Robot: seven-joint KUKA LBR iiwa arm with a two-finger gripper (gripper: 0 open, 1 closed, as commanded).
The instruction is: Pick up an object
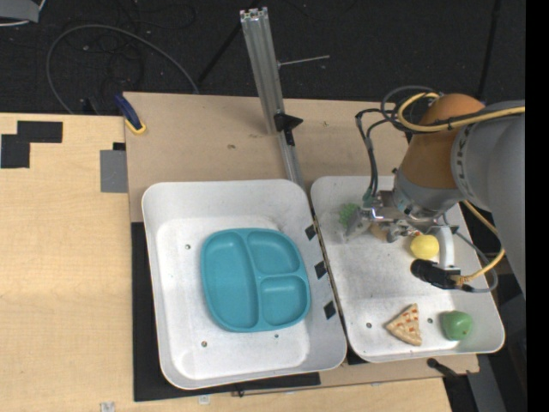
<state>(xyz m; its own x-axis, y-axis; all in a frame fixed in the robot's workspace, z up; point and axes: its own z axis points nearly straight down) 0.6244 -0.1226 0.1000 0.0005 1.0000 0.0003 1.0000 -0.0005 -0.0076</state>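
Observation:
The right bin point(377, 290) holds several small objects. A green item point(349, 215) lies at its far left, partly blurred. A yellow ball point(424, 247) rests near the far right, and a pizza slice point(404, 324) and a round green fruit point(455, 324) lie at the near right. My gripper point(382, 224) hangs low over the bin's far part, just right of the green item and left of the yellow ball. Nothing visibly sits in it.
The left bin point(171, 316) carries a teal divided plate point(255, 277). A metal post point(270, 93) rises behind the bins. Cables point(446, 273) loop from the wrist over the right bin's right side, with the grey arm point(489, 161) above them.

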